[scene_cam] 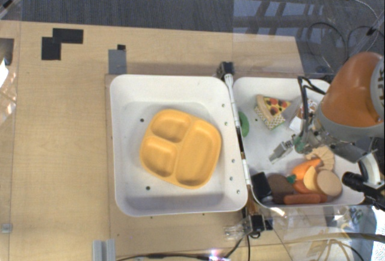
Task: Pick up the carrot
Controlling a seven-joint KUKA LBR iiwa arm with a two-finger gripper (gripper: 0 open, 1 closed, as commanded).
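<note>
Hovering in the right bin (264,151), the hand (287,148) is released, grasping nothing — the carrot (302,168) lies just near-right of it; next it must shift over and descend.

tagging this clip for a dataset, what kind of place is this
Probably a robotics lab test bench, not a kitchen: a wooden bench with two white bins, toy food such as a pizza slice and a carrot, and a yellow divided plate.
</note>
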